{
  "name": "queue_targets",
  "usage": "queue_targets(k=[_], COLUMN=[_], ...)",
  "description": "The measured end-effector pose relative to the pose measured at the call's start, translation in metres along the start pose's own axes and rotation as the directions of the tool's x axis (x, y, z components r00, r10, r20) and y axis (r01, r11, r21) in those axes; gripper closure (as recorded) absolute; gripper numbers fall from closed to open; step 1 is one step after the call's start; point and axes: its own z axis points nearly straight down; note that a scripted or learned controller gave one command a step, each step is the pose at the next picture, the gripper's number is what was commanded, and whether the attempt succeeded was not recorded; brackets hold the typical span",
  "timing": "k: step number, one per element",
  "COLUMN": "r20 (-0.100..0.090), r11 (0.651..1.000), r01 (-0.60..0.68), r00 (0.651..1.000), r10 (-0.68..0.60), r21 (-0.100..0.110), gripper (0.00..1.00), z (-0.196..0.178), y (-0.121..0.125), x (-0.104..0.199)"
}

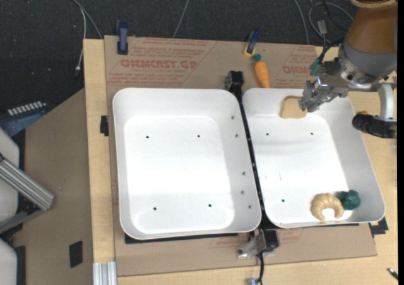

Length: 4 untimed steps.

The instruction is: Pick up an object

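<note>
Reaching in from the right, grey arm with orange band [377,21], wrist low over the far right corner of the right bin [297,151]. Jaws pointing down at about [311,102], just beside a flat tan piece, maybe a toy slice of bread [291,109], at the far rim of this bin. Cannot tell how far open, and cannot tell if touching the piece or only near; nothing seen clearly between the fingers. Lying in the near right corner of the same bin: toy croissant [328,206], touching a small dark green object [349,200]. Resting outside the bins, on the cardboard sheet [189,62] that covers the bench: toy carrot [261,72], near the far gap between both bins. Left bin [126,163] beside, rims nearly touching.
</note>
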Motion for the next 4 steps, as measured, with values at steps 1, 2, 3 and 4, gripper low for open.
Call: queue_targets(k=[1,2,3,4], r20=[-0.001,-0.002,-0.002,-0.002], r11=[1.0,1.0,1.0,1.0], r01=[0.004,0.005,0.004,0.005], r00=[1.0,1.0,1.0,1.0], r10=[-0.004,-0.005,-0.004,-0.005], r21=[0.005,0.004,0.004,0.004], gripper=[1.0,1.0,1.0,1.0], z=[0.012,0.004,-0.001,-0.002], y=[0.001,-0.007,-0.008,-0.007], x=[0.049,0.101,0.151,0.206])
